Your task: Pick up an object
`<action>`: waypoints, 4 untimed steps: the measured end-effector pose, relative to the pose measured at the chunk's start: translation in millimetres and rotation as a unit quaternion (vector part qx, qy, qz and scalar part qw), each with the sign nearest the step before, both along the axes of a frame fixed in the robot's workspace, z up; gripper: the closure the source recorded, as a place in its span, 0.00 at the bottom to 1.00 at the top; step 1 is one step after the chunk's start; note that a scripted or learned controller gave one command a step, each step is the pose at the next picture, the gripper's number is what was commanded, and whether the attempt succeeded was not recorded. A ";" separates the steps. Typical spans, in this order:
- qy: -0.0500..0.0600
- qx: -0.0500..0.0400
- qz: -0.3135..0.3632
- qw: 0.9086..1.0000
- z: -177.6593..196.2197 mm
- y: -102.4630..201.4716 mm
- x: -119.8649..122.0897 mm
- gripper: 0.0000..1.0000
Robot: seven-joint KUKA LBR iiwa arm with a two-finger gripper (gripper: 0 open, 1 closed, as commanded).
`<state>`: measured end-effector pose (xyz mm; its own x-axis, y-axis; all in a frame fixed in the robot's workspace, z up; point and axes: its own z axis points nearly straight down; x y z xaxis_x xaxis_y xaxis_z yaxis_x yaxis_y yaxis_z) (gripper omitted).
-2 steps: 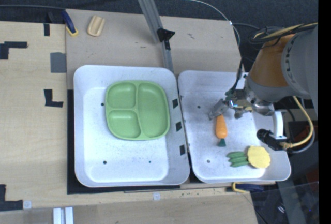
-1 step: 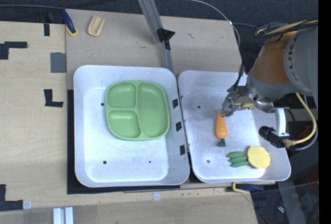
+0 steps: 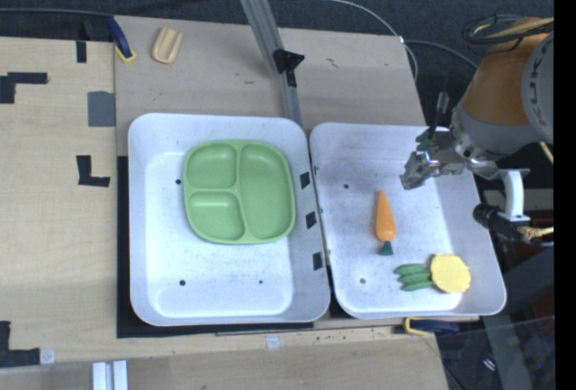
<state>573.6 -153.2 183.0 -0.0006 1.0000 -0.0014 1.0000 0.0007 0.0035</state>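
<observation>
On the wooden counter (image 3: 54, 199), toward eleven o'clock from the bins, lies a small tan block (image 3: 166, 45), with a blue and yellow clip (image 3: 121, 39) just beside it at its nine o'clock. A grey metal post (image 3: 256, 5) slants down from twelve o'clock and ends at the near corners of the two bins.

The left bin (image 3: 153, 289) holds a green divided plate (image 3: 239, 191), lying flat in the bin's upper half, with three compartments facing up.

The right bin (image 3: 346, 289) touches the left bin along its side. In it lies an orange toy carrot (image 3: 385, 219), its pointed end toward twelve o'clock and its dark green stub toward six. At the carrot's five o'clock, near the bin's lower rim, rests a green pea pod (image 3: 414, 276), touching a yellow round piece (image 3: 450, 273) at its three o'clock.

The jaws (image 3: 419, 170) hang over the right bin's upper right part, at about one o'clock from the carrot and apart from it. Whether they stand apart or together cannot be told, as they read as a blurred grey mass. Nothing shows between them. The grey arm (image 3: 490, 140) with its orange band (image 3: 499, 86) reaches in from three o'clock.
</observation>
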 end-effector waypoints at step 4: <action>0.003 0.001 0.003 1.000 72.9 119.0 16.7 1.00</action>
<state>590.3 -34.2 255.9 -0.0068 1.0000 0.0011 1.0000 0.0068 -0.0033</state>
